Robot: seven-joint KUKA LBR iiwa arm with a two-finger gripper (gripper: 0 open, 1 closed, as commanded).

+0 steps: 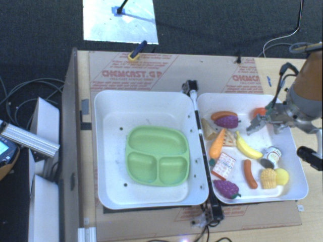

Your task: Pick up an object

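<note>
- Left bin point(103, 135) is sitting on the bench; a green divided tray point(158, 155) is lying flat in its middle, three compartments facing up.
- A black divider strip point(200, 135) is running between the two bins, which are lying side by side, rims touching.
- Right bin point(298, 185) is holding the toy food. At its left side: a carrot point(217, 143) is lying at a slant, a purple-and-red piece point(225, 118) is lying above it, and a small red-and-white packet point(224, 166) is lying below it.
- Purple grapes point(227, 188) are resting near the bin's front edge, just beside the packet.
- A sausage point(250, 173) is lying near the centre-front; a banana point(248, 148) is lying above it at a slant.
- A corn piece point(268, 178) and a yellow lemon-like piece point(281, 176) are lying touching, near the front right; a small round tin point(272, 157) is standing just above them.
- Gripper point(266, 119) is hovering over the bin's upper right part, near the banana's upper end; fingers are standing spread apart, released, with nothing between them.
- An orange-red object point(259, 112) is showing partly behind the gripper; cannot identify it.
</note>
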